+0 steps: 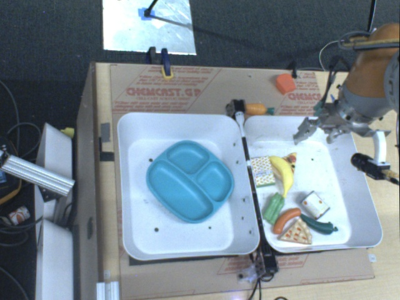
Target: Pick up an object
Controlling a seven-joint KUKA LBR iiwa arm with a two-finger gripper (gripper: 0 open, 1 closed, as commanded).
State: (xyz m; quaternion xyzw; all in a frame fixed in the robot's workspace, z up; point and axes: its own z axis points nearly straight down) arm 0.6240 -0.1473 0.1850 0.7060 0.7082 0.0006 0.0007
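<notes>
The right bin (350, 186) holds several toy foods: a yellow banana (282, 174), a pale green-white block (262, 170), a green pepper (272, 207), a red sausage (286, 219), a pizza slice (296, 233), a dark green cucumber (320, 225) and a small white box (314, 203). My gripper (317, 129) hangs over the bin's far edge, above and right of the banana. Its fingers are spread with nothing between them.
The left bin (140, 142) holds a blue divided plate (189, 180). An orange block (285, 83) and a toy carrot (257, 110) lie on the bench behind the bins. A black clamp (239, 109) sits at the divider's far end.
</notes>
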